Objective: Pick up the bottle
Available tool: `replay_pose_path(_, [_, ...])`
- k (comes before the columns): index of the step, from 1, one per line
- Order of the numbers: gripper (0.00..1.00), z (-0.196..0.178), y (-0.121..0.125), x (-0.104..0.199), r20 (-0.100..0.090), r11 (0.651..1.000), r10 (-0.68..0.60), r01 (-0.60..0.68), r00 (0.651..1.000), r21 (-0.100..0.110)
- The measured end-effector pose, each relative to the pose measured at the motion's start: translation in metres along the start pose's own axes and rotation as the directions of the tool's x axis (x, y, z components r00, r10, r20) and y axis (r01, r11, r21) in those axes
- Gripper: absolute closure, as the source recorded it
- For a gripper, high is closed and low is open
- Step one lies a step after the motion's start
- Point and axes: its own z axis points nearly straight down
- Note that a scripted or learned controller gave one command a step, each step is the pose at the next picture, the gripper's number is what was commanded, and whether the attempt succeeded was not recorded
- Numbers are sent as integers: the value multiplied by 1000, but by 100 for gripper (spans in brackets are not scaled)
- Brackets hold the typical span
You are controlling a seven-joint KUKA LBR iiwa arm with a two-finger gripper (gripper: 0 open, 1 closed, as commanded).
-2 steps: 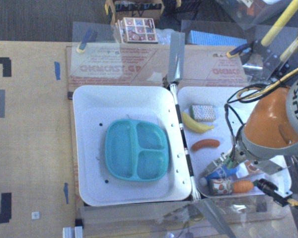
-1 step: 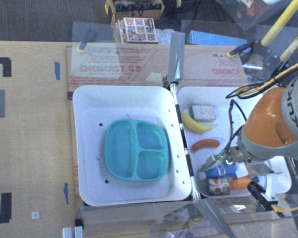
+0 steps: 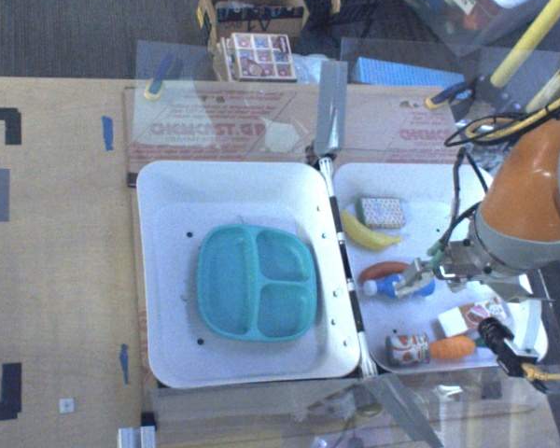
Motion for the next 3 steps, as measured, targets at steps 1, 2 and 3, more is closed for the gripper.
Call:
replay_pose_path(1, [0, 96, 19, -40, 2, 999, -50, 50, 999, -10])
replay_pose_path(2, [0, 96, 1, -26, 3, 998, -57, 57, 998, -11])
replay_pose_path(3, [100, 85, 3, -28, 5, 998, -54, 55, 999, -16])
